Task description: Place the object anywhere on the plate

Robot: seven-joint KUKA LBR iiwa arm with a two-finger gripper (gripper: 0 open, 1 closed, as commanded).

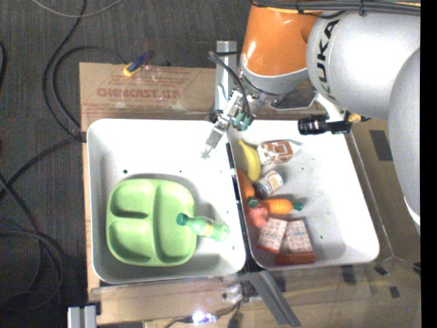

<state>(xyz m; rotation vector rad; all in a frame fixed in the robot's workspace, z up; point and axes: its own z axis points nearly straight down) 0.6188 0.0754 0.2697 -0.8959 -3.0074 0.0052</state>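
The gripper [213, 141] hangs above the dividing rims of the two bins, near their far edge, its slim fingers [216, 137] pointing down and to the left over the far right part of the left bin [123, 139]; the fingers appear close together with nothing between them. The arm [321, 39] enters from the right, its orange band above the wrist and its grey casing covering the upper right corner. The task's thing, a green bottle [203, 227], is translucent pale green with a darker green cap; it lies on its side with the cap end resting on the right part of the plate [140, 231] and the body overhanging the plate's right rim onto the bin floor. The plate is lime green, rounded-square, with three compartments, and sits in the near half of the left bin. The right bin [341, 203] holds a banana [250, 159], a small brown carton [276, 151], a small can [269, 183], a carrot [276, 206], and two red-and-white packets [285, 236] along its left side. Both bins are shallow and white, resting on a brown cardboard sheet [143, 91] with red lettering. Dark carpet [41, 115] with loose cables lies to the left and beyond.
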